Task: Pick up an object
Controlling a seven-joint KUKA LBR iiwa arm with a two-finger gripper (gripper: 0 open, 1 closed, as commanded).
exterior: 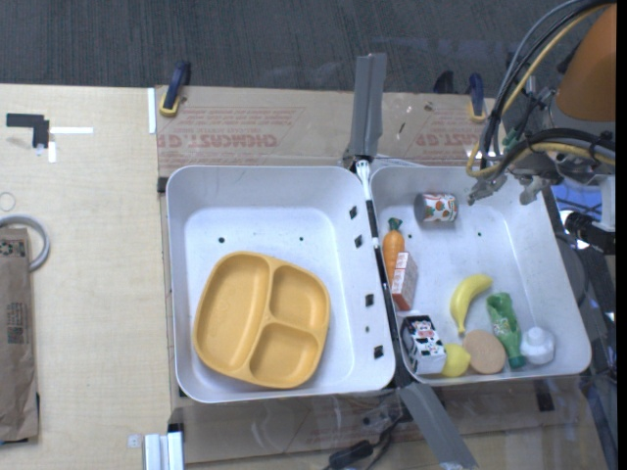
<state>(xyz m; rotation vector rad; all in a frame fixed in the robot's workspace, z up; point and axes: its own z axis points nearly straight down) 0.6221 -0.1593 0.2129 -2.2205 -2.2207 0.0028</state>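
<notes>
So the end effector (500,186) hangs over the right bin's (558,253) far corner; can't tell its state. Just beside it lies a small can (437,209), then a carrot (393,244) and banana (468,300). The left bin (186,262) holds a yellow divided plate (262,318).

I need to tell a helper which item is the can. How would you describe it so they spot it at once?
Look in the right bin, at its far end, away from the cluster of food at the near edge. The small can lies there on its side, alone. It is the only metallic cylinder, with a red and white label.
</notes>
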